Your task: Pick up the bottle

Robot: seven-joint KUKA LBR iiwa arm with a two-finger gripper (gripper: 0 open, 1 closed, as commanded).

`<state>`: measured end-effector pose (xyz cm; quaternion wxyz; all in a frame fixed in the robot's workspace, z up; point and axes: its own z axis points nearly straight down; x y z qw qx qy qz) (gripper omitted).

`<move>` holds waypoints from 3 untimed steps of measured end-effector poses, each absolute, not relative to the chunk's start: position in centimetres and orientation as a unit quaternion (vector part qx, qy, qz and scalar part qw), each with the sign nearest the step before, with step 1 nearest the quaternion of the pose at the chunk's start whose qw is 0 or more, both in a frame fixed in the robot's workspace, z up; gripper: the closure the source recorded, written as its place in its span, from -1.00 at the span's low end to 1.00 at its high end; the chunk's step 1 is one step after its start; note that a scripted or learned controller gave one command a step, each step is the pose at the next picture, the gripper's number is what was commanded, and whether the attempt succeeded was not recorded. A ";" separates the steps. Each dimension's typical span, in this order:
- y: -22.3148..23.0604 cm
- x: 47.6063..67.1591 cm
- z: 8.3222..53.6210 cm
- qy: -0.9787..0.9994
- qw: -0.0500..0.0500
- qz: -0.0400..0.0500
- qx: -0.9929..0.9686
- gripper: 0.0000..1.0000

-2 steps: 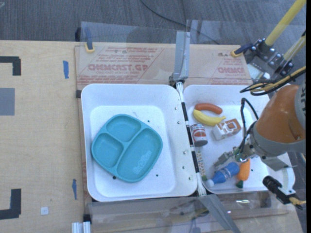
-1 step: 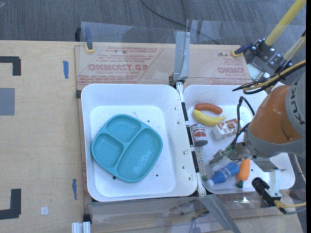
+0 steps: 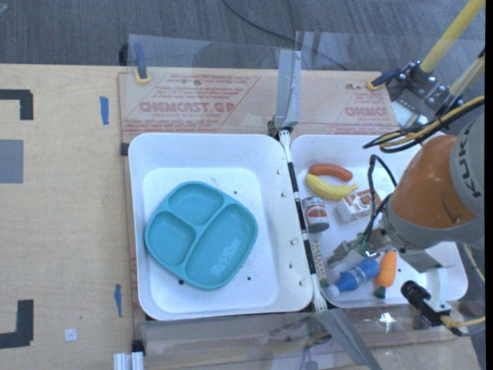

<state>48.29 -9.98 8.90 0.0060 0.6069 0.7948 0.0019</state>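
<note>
We are seeing the bottle crowded at lower right: carrot touching its right, can upper left, bin wall near left. Bare floor is lying between can and bottle.

Arm bent low from the right — gripper angled down-left.

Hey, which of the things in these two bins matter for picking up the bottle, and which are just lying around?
For the job: small blue plastic bottle; pincer.

Lying about: teal divided plate; yellow banana; red sausage; small tin can; orange carrot; small white carton.
</note>
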 end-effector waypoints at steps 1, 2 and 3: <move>-10.0 48.2 8.9 0.765 0.004 0.003 0.644 -1.00; -10.5 48.3 8.9 0.764 0.003 0.004 0.645 -1.00; -9.9 48.2 8.9 0.766 0.006 0.002 0.643 -1.00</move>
